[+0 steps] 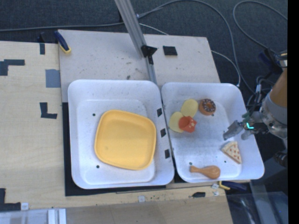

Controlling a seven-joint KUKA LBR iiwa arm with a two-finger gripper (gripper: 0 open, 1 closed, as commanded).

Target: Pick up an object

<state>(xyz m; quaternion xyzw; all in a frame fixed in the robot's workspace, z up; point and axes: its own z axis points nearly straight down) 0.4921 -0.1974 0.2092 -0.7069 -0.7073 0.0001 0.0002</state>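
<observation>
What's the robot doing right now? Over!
Gripper low over right bin, near its right edge. Pizza slice toy just below it, not held. Red toy, donut, drumstick lying apart.

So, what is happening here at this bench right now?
A robot arm reaches in from the right over the right bin. Its claw hangs near the bin's right side, just above a pizza slice toy, and nothing shows between its fingers. Also in this bin lie a chicken drumstick, a donut, a small red piece and two pale yellow pieces. The left bin holds a yellow plate. Nothing has been picked up yet.
</observation>
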